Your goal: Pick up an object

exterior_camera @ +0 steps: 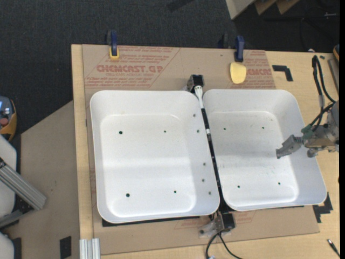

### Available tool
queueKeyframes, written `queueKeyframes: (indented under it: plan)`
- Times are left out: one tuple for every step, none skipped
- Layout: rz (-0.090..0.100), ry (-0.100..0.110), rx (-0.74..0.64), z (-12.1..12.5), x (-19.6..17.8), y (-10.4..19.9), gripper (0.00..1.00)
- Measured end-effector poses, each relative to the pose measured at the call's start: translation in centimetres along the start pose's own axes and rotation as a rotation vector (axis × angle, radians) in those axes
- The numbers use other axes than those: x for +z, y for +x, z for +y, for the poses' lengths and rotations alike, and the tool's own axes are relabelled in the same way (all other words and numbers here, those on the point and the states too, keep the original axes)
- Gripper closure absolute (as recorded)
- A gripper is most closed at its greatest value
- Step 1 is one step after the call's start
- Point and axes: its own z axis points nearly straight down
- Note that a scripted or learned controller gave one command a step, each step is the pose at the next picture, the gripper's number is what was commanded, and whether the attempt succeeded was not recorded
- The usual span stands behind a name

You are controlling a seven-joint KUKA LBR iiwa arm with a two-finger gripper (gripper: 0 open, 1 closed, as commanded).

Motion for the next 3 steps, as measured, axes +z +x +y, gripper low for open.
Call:
queueKeyframes:
  plan:
    - [0.002, -0.018, -0.013, 1.6, -13.9, 10.2, 0.00]
    - [-0.001, -0.019, -0.003, 0.0, -28.4, 12.2, 0.00]
    - [-0.002, -0.006, -0.001, 0.0, -28.7, 12.2, 1.00]
